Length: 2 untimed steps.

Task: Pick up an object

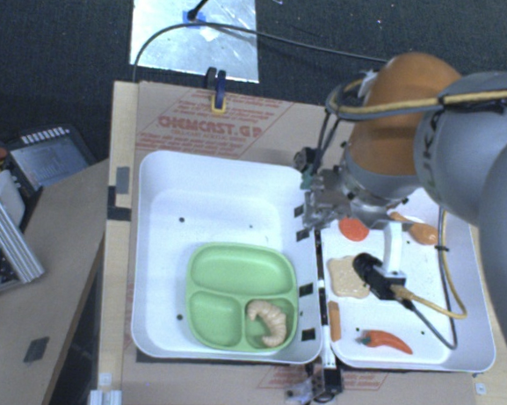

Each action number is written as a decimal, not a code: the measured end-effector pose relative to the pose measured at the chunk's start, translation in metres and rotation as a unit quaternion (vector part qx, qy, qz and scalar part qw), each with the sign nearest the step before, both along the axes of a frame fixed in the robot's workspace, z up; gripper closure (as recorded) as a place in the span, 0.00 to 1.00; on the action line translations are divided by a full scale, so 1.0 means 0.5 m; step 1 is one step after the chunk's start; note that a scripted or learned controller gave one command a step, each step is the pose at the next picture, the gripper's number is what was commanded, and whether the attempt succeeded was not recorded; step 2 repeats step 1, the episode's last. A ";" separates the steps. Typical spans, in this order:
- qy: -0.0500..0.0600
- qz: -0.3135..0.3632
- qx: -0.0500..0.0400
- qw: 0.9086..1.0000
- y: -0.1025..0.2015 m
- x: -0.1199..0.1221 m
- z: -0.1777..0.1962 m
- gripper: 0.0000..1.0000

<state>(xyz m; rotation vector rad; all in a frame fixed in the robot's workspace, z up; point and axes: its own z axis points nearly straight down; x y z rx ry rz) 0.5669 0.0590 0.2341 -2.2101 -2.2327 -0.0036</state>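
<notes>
The claw (322,210) hangs low over the upper-left corner of the right bin (466,344), its spread hidden so I cannot tell, seemingly mid-approach; next it should centre over the orange-red disc (353,229) just beside it and descend.

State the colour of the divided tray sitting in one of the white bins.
The divided tray is light green, best seen in the camera view.

red print reading "chemcast g p" stands on the brown cardboard sheet (216,125) behind the bins.
</notes>
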 end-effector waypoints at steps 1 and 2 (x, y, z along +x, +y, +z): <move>-0.001 -0.001 0.000 1.000 0.091 0.043 -0.023 1.00; -0.001 -0.001 0.000 1.000 0.091 0.043 -0.023 1.00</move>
